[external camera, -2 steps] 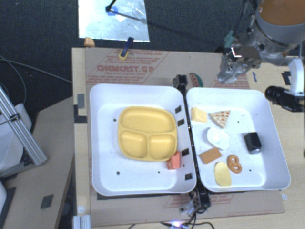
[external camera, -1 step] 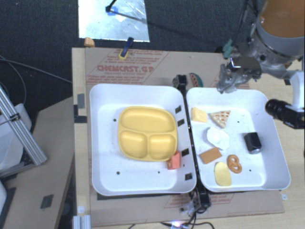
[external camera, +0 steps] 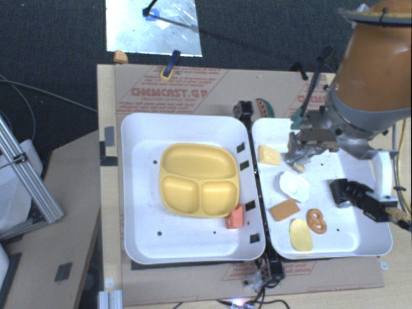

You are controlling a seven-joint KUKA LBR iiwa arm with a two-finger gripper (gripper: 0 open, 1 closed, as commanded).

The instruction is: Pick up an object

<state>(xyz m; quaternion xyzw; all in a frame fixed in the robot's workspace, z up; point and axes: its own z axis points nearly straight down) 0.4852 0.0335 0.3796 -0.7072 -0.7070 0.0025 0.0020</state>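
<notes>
Best to lower the pincer [external camera: 297,162], jaw spread impossible to tell here, straight onto the pale yellow cheese-like wedge [external camera: 269,154] just beside it in the right white bin [external camera: 373,237], clear of the white rounded lump [external camera: 295,185].

One fixed camera looks down from above the bench at a slant, far enough off to take in both shallow white plastic bins [external camera: 138,192] side by side on the brown printed cardboard sheet [external camera: 193,89]; the far side of the scene lies at the top, where dark carpet floor [external camera: 51,31] shows; the grey arm with its orange band [external camera: 376,50] enters from the right — large in frame, near the lens.
</notes>
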